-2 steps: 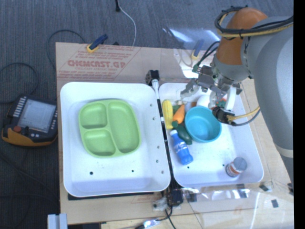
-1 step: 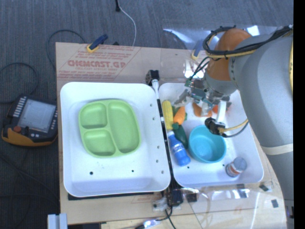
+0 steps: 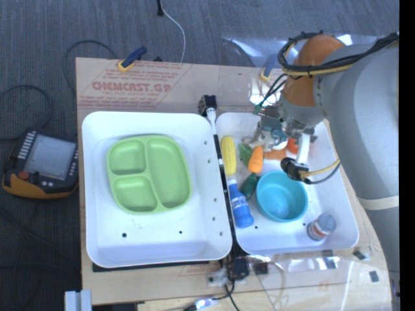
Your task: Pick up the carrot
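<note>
Behind bins, board [image 3: 133, 86] printed "CHEMCAST GP"; end effector [image 3: 272, 133] just above carrot [image 3: 256, 159], grip state unclear.

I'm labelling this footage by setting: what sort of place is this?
Probably a robotics lab test bench. A grey arm reaches over two white bins of toy food, such as a carrot and corn. A teach pendant and loose cables lie on the carpet.

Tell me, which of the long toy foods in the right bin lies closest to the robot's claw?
The orange carrot, just under the gripper. The yellow corn cob lies farther off, along the bin's left wall.
</note>
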Tool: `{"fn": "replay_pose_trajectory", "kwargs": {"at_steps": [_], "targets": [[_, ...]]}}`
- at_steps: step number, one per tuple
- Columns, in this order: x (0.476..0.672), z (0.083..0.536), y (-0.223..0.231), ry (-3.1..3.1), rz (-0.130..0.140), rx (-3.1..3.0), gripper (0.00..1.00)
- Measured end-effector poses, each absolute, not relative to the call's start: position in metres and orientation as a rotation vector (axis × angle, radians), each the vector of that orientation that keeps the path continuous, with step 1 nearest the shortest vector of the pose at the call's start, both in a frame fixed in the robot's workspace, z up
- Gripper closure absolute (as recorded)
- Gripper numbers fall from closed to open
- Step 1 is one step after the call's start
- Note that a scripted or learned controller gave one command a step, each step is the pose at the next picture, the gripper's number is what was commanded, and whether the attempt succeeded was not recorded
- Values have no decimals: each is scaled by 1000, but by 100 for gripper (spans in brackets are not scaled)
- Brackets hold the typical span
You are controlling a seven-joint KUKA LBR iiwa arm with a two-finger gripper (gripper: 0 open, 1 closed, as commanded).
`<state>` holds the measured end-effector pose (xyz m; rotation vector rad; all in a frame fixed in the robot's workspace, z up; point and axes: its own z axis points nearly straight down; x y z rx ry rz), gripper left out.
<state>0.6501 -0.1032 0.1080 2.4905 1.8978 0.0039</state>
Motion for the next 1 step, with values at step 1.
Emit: {"fn": "replay_pose_trajectory", "kwargs": {"at_steps": [1], "targets": [[671, 215, -52, 2023, 7, 2394, 100]]}}
